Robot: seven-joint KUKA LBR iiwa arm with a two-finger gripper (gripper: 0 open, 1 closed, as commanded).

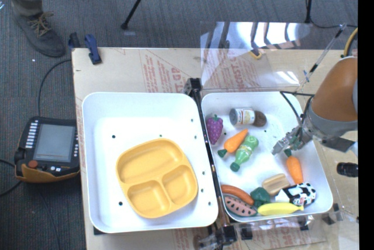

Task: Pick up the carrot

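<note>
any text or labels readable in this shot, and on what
Red print on the cardboard sheet under the bins: upside down and too blurred to read.
Label on the small jar: too small to read.
Screen of the handheld pendant: nothing legible.
No other text can be read.

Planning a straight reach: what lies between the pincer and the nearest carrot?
Camera view: nothing; just bare white bin floor between the pincer and the carrot right beside it.

My arm (pixel 327 117) shows a rounded orange band above a grey wrist, ending in a small metallic two-finger gripper (pixel 286 144).
</note>
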